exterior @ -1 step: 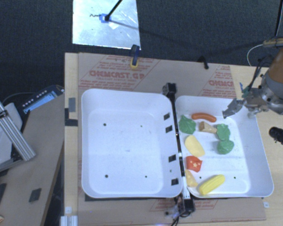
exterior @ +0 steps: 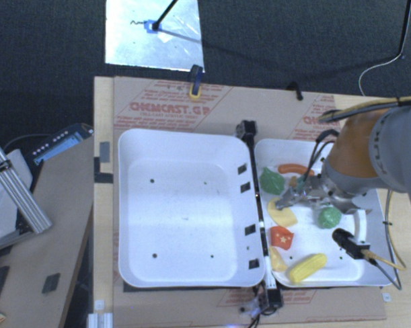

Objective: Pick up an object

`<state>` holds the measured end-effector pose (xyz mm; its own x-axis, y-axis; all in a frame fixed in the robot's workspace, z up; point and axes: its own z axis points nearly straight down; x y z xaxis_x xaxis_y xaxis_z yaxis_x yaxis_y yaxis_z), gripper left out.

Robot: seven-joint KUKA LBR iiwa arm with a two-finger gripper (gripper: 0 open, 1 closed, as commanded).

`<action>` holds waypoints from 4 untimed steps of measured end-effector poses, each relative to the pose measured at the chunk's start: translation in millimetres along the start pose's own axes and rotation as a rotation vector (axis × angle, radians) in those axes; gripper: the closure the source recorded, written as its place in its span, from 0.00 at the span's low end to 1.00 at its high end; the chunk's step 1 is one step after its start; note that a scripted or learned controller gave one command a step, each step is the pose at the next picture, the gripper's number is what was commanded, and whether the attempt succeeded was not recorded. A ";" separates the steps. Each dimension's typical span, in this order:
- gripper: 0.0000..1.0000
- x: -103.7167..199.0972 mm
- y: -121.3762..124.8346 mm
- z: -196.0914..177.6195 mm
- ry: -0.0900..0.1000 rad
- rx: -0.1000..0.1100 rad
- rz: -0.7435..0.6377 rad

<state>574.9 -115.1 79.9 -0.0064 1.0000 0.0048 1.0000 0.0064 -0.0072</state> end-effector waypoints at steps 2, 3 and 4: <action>1.00 13.5 68.2 -16.3 -0.004 -0.007 0.001; 1.00 6.1 96.4 -161.0 -0.009 -0.026 0.001; 1.00 -16.6 92.9 -225.4 -0.008 -0.017 0.006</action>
<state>669.6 -132.2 304.6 -0.0008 1.0000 -0.0028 1.0000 0.0008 0.0094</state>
